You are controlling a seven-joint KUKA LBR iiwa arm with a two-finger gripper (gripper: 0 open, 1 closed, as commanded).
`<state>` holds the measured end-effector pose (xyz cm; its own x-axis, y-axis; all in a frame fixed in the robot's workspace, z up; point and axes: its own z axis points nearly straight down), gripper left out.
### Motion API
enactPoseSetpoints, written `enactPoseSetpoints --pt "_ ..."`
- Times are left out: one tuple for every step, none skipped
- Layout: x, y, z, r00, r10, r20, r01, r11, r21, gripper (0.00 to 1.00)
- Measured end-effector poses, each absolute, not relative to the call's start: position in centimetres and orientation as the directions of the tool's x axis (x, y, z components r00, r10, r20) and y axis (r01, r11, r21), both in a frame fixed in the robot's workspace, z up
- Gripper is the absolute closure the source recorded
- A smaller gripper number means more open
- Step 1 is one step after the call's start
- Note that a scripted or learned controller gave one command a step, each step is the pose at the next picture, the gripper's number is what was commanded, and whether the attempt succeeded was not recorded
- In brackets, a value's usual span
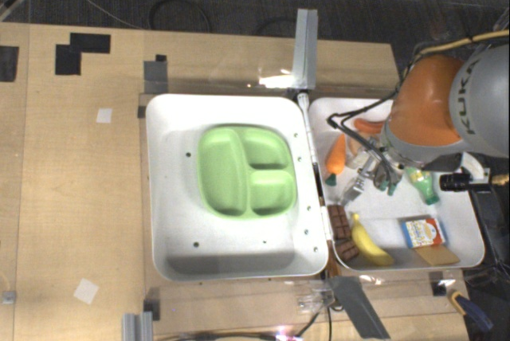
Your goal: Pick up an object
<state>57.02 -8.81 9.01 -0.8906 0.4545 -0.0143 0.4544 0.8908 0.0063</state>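
My gripper (359, 181) hangs low over the left half of the right bin (396, 213), under the grey arm with its orange band (422, 104). Just to its left an orange carrot (337, 155) lies tilted against the bin's left wall. A yellow banana (370, 242) lies in front of the gripper, apart from it, next to a brown chocolate bar (342, 233). I see nothing held in the gripper.
A small blue and white box (421, 233) and a tan block (437, 255) sit at the right bin's front right. A green bottle (422, 185) lies beside the arm. The left bin (163, 172) holds a green divided plate (245, 170).
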Motion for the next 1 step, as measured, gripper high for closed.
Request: enactPoseSetpoints --pt "63.01 -9.26 8.83 -0.882 0.470 -0.012 0.470 0.882 0.006 0.00"
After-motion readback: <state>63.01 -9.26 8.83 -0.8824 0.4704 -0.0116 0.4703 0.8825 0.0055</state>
